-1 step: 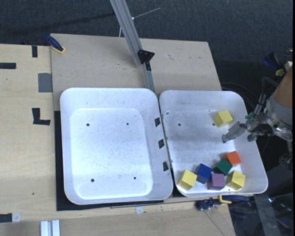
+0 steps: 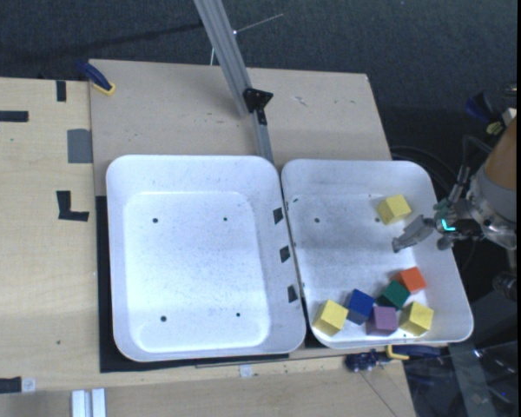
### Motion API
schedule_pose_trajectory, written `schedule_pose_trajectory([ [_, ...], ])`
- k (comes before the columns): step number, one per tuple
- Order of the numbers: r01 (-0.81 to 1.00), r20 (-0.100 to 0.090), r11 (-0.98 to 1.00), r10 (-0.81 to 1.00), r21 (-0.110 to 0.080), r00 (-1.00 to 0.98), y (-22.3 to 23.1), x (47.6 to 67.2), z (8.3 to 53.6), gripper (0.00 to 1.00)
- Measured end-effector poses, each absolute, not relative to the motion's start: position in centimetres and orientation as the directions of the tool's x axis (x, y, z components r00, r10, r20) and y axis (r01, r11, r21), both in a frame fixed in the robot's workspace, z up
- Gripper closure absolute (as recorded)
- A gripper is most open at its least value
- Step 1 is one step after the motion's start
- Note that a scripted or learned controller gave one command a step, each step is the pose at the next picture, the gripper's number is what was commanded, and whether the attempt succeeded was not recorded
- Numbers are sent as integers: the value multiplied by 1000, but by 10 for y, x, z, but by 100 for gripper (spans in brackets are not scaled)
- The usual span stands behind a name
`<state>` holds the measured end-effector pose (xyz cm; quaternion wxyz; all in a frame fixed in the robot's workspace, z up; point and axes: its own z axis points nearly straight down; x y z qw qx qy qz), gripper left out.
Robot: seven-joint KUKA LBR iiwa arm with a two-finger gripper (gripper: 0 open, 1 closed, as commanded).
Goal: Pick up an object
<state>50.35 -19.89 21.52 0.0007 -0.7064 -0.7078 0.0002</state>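
The right bin point(image 2: 347, 174) holds several small cubes. A yellow cube point(image 2: 393, 208) lies alone near its far right. Along the near edge cluster an orange cube point(image 2: 412, 279), a green cube point(image 2: 396, 294), a blue cube point(image 2: 360, 303), a purple cube point(image 2: 383, 319) and two more yellow cubes point(image 2: 332, 317) point(image 2: 419, 318). My gripper point(image 2: 422, 235) hangs over the bin's right side, just near-right of the lone yellow cube and above the orange one. Its fingers point(image 2: 407, 234) are spread open with nothing between them.
The left bin point(image 2: 122, 233) stands beside the right one, sharing a raised middle rim. A slanted metal pole point(image 2: 228, 46) with a black clamp rises behind the bins. The arm's wrist point(image 2: 495, 198) comes in past the right rim.
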Motion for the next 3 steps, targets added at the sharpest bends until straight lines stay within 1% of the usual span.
schedule_pose_trajectory([
  [1,1000,1,2,1000,-6,-2,-192,509,166,0],
  [2,1000,0,2,1000,-2,-2,-188,504,105,0],
  [3,1000,0,1,1000,-4,-1,-187,503,91,0],
])
